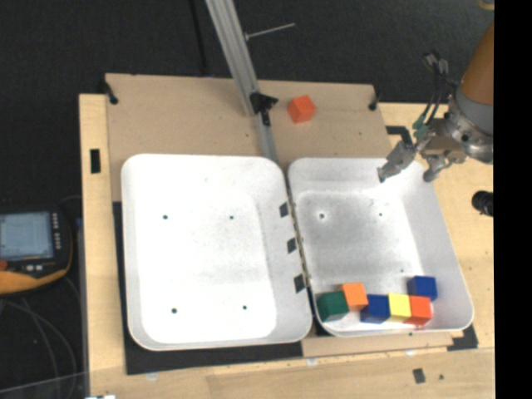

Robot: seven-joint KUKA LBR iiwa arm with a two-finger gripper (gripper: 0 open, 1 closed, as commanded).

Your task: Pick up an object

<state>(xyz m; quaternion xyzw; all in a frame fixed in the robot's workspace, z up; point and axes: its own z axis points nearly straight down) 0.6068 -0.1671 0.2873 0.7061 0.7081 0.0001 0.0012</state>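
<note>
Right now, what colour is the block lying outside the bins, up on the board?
Orange. The block sits alone on the brown board, clearest in the camera view.

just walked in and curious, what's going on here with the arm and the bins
A robot arm reaches in from the right, its gripper open and holding nothing above the far edge of the right bin. Several blocks sit clustered along that bin's near wall: green, orange, blue, yellow. One orange cube lies outside the bins on the board behind them. Nothing has been picked up yet.
</note>
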